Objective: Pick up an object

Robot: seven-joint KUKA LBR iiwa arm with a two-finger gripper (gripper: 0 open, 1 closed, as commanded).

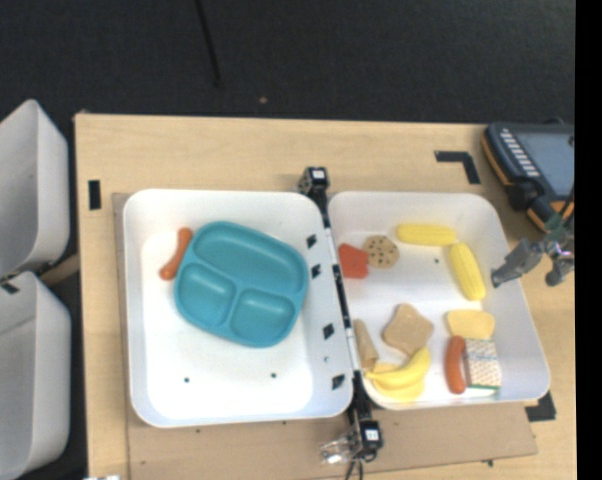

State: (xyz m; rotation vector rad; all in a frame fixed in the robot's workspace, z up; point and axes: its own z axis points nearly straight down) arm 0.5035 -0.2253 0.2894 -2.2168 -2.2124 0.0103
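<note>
The right bin holds several toy foods: two yellow corn cobs, a cookie, a red piece, a bread slice, a banana, a yellow chunk, a red sausage and a small packet. My gripper hangs over this bin's right rim, right of the lower corn cob. Its fingers are spread apart with nothing between them.
The left bin carries a teal divided plate and an orange sausage. A dark pendant lies on the bench at the back right. White boxes stand off the bench's left side.
</note>
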